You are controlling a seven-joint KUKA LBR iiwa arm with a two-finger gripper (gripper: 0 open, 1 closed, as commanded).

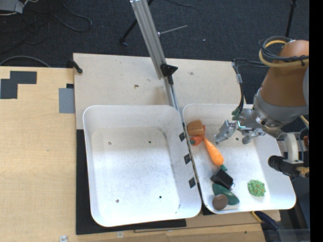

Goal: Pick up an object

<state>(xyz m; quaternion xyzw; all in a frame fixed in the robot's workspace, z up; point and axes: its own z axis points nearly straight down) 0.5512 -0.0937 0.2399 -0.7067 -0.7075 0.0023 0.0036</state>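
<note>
Metal two-finger gripper (233, 130) is hovering spread and empty. Just below-left of it is lying a smooth orange tapered carrot (214, 153). Closing off-centre is risking it rolling away.

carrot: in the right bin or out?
In. The carrot lies flat on the floor of the right bin, near its left wall, just below the brown block.

No writing, label, brand, number or sign could be read anywhere in the view.
</note>
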